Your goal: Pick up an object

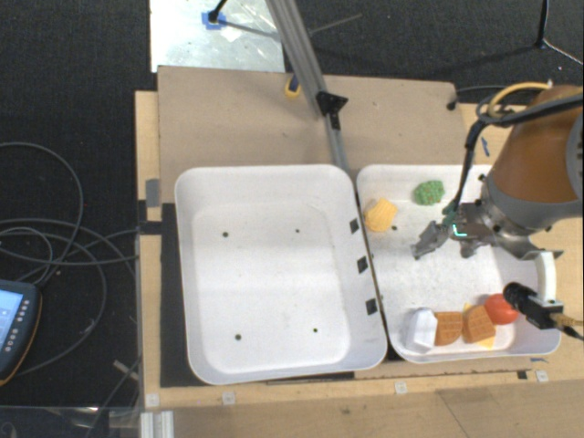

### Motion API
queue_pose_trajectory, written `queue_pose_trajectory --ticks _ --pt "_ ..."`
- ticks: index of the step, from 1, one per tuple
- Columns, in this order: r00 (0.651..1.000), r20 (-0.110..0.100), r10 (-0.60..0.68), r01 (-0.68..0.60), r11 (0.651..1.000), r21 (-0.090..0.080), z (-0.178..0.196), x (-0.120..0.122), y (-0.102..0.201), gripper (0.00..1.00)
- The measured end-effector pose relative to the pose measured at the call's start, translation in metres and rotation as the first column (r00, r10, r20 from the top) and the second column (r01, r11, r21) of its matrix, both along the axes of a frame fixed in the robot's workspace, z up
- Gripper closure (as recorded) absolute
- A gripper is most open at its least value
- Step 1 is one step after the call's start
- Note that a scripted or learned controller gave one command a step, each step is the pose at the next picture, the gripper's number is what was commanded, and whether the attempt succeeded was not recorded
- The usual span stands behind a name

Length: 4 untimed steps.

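On the table (228,117), the grey arm (534,167) hangs over the right bin (401,185), its hand (444,241) open and empty; nothing is picked yet. The yellow block (380,214) lies just left of the hand, the green lump (427,192) above.

Take the shallow white plastic bin on the left (182,245) as your landmark. You'll see four small dark dots on its floor. It sits on a flat tan wooden bench (237,117). Along its right rim are three small black clips (362,265). Beyond its far right corner a slanted grey metal pole (297,35) meets the bench, with a small yellow piece (292,87) just beside it. To the bin's left, thin black cables (55,235) loop over dark carpet (73,62), near a dark handheld screen unit (14,322).
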State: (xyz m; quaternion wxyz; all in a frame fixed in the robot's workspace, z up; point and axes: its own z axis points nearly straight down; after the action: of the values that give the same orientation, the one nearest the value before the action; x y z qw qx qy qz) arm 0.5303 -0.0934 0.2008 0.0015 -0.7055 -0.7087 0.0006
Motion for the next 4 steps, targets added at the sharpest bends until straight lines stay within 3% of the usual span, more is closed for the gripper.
queue_pose_trajectory --ticks 1,3,4 --pt "1.0 0.004 -0.003 0.003 1.0 -0.001 0.002 0.001 0.0 0.0" --pt "1.0 -0.001 -0.004 0.004 1.0 0.0 -0.108 0.008 0.004 0.0" --pt "1.0 0.005 -0.004 0.004 1.0 -0.001 -0.095 0.01 0.003 1.0"
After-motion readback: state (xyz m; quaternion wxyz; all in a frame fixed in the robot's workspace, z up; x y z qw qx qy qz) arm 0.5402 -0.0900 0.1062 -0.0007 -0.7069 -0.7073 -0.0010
